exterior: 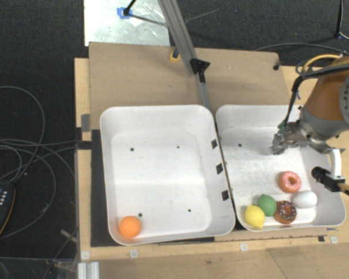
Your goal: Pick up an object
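In the right bin (244, 127), several small items cluster near the front right corner: a pink frosted donut (289, 182), a white egg (305, 200), a green fruit (267, 204), a yellow lemon (255, 216) and a chocolate donut (285, 212). An orange ball (130, 226) lies alone in the front left corner of the left bin (157, 118). My gripper (281, 142) points down over the back right part of the right bin, some way behind the pink donut and apart from every item. Nothing is seen hanging from it.
The arm's orange band and grey wrist (331, 106) loom over the right bin's far right rim. A slanted grey pole (183, 34) crosses the bench behind the bins. Cables lie on the floor at left (23, 156).
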